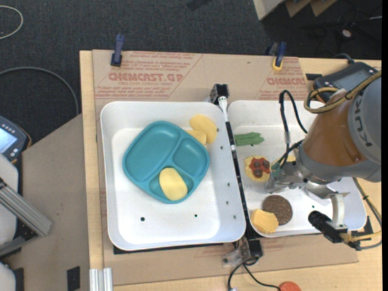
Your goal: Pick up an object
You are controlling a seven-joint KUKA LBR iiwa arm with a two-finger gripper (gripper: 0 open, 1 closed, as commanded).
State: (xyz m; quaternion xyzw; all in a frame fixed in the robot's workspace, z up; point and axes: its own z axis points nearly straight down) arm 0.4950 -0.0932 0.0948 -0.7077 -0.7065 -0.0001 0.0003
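In the right bin [267,111] lie a green bean-like piece [248,139], a red and yellow toy food piece [258,167], a brown round patty [278,208] and a yellow wedge [265,221]. My gripper [280,179] hangs low in this bin, just right of the red and yellow piece and above the brown patty. The grey and orange arm [333,144] covers the bin's right half. Nothing is visibly held.
The left bin [115,211] holds a blue divided plate [145,156] with a yellow lump [173,183] in one section. Another yellow piece [203,127] lies by the plate's upper right edge. A black cable [291,117] loops over the right bin.
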